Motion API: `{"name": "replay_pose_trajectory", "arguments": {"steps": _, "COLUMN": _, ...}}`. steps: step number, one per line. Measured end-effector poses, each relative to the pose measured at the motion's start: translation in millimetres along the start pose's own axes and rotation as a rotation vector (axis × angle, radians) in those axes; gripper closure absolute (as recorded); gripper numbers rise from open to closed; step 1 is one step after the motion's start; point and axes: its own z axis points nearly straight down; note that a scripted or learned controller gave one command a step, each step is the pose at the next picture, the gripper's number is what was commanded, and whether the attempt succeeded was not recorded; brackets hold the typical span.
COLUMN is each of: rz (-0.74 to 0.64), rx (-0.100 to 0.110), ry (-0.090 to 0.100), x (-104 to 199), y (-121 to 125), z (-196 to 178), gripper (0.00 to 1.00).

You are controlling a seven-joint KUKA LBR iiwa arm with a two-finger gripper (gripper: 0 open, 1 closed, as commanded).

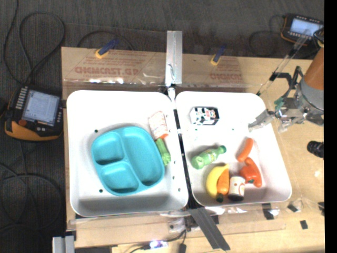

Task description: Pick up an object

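Note:
My gripper (261, 121) hangs over the right edge of the right bin (274, 188), with nothing visibly in it. Below and to its left lies an orange carrot (244, 149). Further along the bin floor are a green bottle (207, 156), a yellow banana (214, 178), a small orange carrot-like piece (224, 181), a red pepper (252, 173) and a small white and red bottle (237, 187). A black and white carton (204, 116) sits at the bin's back.
The left bin (79, 194) holds a blue divided plate (127, 158), a white and orange packet (158, 125) and a green item (164, 152) by the wall between the bins. A pendant (34, 112) lies left of the bench.

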Motion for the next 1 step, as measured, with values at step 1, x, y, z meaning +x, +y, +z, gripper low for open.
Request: {"name": "replay_pose_trajectory", "arguments": {"steps": 1, "rz": -0.285, "rx": 0.001, "ry": 0.004, "x": -0.2, "y": -2.3, "z": 119.7, "gripper": 0.00}}
